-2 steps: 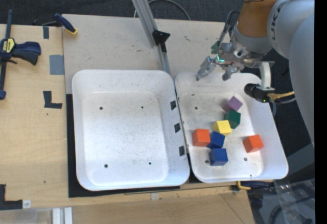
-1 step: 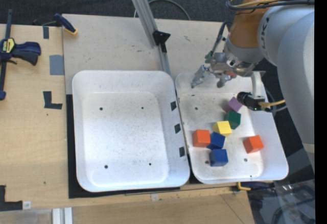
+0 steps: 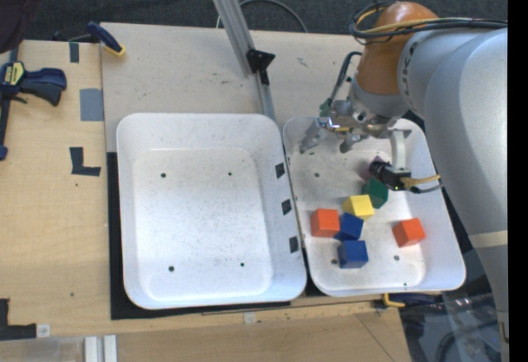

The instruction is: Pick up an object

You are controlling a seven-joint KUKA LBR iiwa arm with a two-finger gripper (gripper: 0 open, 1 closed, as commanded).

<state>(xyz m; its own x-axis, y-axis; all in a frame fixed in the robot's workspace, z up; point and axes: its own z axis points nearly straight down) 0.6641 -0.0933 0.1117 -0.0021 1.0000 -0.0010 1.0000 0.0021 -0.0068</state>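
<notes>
Abutting yellow block (image 3: 360,206), green block (image 3: 379,195) part-hidden.

Green block (image 3: 376,195) partly hidden.

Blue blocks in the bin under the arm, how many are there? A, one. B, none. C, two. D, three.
C: one blue block sits against the yellow block, and a second blue block lies just below it in the camera view, both in the bin on the arm's side.
</notes>
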